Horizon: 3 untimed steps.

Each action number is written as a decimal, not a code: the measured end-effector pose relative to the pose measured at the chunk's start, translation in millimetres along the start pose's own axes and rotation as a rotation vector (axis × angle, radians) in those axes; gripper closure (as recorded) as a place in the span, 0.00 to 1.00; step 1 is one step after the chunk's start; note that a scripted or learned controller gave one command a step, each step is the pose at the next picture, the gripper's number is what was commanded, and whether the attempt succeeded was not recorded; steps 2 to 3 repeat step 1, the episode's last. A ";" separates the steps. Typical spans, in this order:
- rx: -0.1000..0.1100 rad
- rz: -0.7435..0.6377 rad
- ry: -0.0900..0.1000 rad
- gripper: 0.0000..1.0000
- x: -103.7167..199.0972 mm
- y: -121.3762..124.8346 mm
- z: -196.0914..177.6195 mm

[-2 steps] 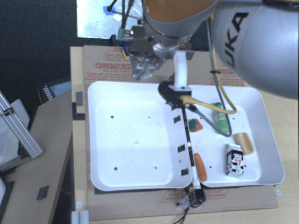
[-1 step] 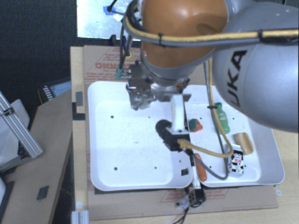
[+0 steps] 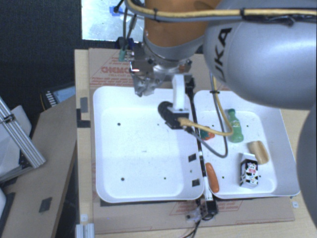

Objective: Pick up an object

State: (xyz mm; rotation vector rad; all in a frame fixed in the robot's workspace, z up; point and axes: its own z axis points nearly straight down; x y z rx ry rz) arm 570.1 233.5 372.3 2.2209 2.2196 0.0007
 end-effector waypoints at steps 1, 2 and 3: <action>-0.006 0.000 0.002 1.00 0.4 58.5 -24.5; -0.006 0.000 0.002 1.00 0.4 58.5 -24.5; -0.006 0.000 0.002 1.00 0.4 58.5 -24.5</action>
